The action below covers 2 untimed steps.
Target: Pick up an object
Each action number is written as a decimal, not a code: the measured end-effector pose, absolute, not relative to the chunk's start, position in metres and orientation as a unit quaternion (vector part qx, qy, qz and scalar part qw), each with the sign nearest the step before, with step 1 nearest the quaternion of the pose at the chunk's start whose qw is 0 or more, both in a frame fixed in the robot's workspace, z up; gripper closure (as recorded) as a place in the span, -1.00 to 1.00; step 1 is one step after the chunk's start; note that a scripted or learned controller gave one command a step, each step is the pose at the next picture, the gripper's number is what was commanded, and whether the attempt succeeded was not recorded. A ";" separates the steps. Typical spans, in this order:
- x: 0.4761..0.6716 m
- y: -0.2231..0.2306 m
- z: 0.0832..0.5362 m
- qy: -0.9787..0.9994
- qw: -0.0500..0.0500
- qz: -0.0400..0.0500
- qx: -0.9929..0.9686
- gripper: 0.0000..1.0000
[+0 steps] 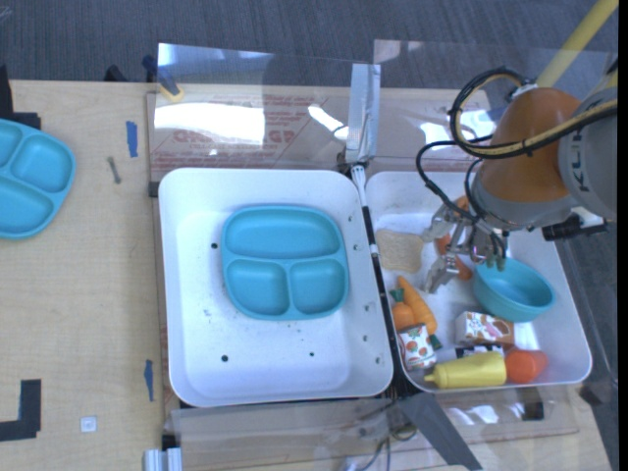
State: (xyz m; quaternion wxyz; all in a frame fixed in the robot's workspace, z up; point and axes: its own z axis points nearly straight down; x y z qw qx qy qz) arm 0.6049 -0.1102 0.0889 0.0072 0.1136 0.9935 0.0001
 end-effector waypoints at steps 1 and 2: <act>0.608 -0.110 0.102 0.993 0.013 0.000 0.113 1.00; 0.515 -0.167 0.090 0.967 0.006 0.003 0.255 1.00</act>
